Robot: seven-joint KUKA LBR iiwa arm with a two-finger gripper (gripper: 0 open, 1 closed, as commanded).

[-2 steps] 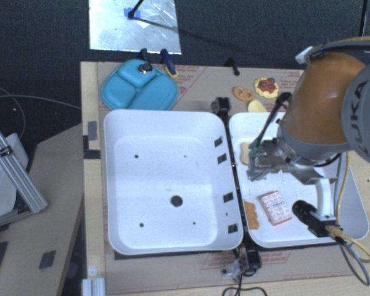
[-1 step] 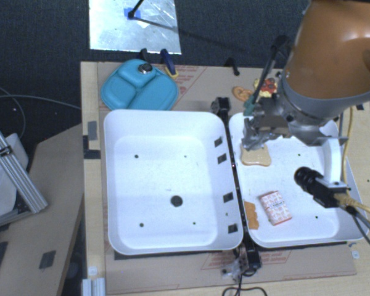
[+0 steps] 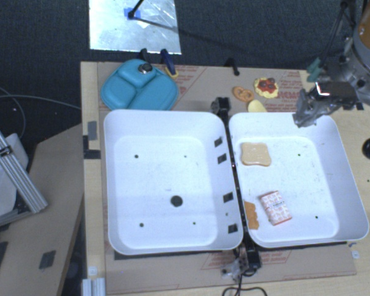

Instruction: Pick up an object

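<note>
Camera view puts the grey metal gripper (image 3: pixel 305 117) over the right white plastic bin's (image 3: pixel 342 184) far rim, touching no object; its opening cannot be judged. Inside lie a flat tan toast-shaped slice (image 3: pixel 255 154), a red-and-white patterned packet (image 3: pixel 275 207) and a thin orange-brown strip (image 3: pixel 251 215) against the left wall, with bare smooth floor between them.

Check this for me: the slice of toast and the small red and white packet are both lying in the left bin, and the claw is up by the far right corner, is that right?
Not quite. The camera view shows the slice of toast and the red and white packet lying in the right bin, not the left bin. The claw is indeed up by the right bin's far right corner.
</note>
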